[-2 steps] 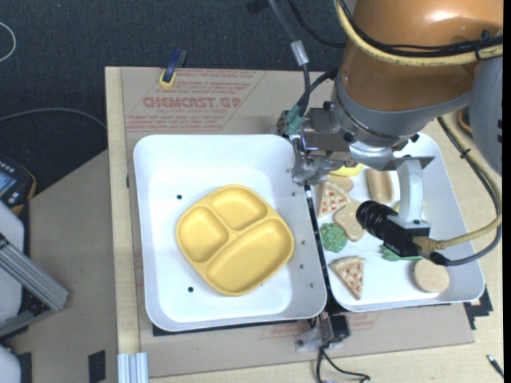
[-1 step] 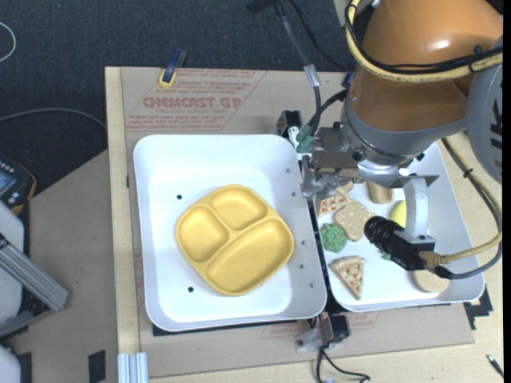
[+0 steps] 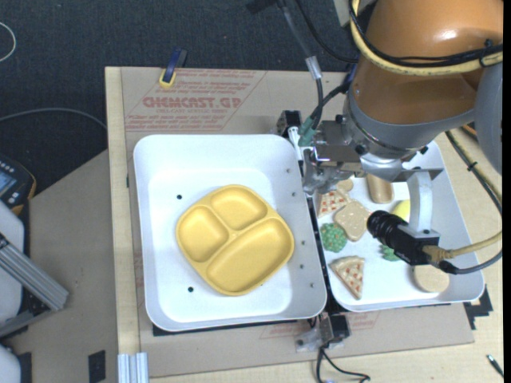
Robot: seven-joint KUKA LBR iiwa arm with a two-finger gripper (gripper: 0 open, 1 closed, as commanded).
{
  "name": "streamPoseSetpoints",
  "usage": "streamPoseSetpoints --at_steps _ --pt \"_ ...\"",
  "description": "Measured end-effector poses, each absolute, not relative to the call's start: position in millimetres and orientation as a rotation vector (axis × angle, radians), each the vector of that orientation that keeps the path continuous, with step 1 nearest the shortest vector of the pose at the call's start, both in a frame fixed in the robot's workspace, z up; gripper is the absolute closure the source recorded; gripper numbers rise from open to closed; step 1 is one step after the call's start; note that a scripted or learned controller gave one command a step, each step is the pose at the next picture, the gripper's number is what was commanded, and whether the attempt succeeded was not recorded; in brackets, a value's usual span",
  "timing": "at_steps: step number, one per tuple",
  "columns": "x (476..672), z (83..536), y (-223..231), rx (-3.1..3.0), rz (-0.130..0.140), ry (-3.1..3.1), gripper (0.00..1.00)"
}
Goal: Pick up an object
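Note:
My gripper (image 3: 322,180) hangs under the grey wrist and orange band, low over the back left corner of the right bin (image 3: 459,214). Just below it lie toy foods: a pizza slice (image 3: 329,203), a tan cracker (image 3: 352,216) and a green broccoli piece (image 3: 331,238). Further along the bin are a second pizza slice (image 3: 349,274), a round cookie (image 3: 431,280), a brown cylinder (image 3: 379,189) and a yellow piece (image 3: 402,210). The arm hides the bin's back part. I see nothing held.
The left bin (image 3: 160,174) holds a yellow divided plate (image 3: 234,238). A black cylinder with a cable (image 3: 397,236) juts from the tool over the right bin. A blue and yellow clamp (image 3: 170,69) sits at the board's far edge.

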State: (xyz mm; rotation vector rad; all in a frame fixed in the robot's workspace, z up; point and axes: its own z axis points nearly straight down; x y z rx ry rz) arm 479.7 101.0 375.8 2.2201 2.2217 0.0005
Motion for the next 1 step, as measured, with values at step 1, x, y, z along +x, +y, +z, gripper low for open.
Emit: streamPoseSetpoints --at_steps 1 --pt "479.5 384.6 118.2 2.219 0.004 2.222 1.0"
